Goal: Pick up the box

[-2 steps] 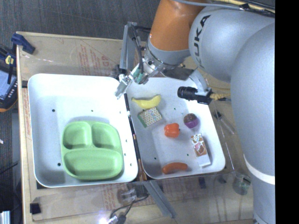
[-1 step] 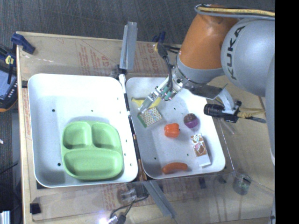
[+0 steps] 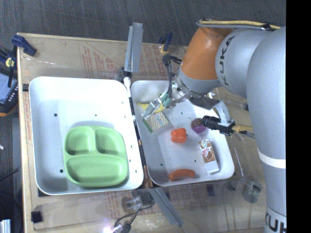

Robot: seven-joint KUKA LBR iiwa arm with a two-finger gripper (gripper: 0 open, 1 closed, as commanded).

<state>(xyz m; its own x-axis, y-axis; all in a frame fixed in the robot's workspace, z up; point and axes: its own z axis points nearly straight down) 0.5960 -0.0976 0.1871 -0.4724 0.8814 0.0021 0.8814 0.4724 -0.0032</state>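
One box (image 3: 208, 155), white with a red and brown print, lies flat near the right wall of the right bin (image 3: 194, 178), well apart from the end effector (image 3: 160, 102), which sits low over that bin's upper left corner just above a patterned card-like packet (image 3: 156, 121); whether it is open or closed cannot be told. Around the box lie a purple item (image 3: 198, 125), an orange-red item (image 3: 178, 135) and a sausage-shaped orange item (image 3: 181, 174), while the left bin (image 3: 43, 96) on the surface (image 3: 73, 52) holds a green divided tray (image 3: 95, 156).

The wooden bench (image 3: 73, 57) bears two white bins — left (image 3: 43, 89) and right (image 3: 160, 178) (side by side).
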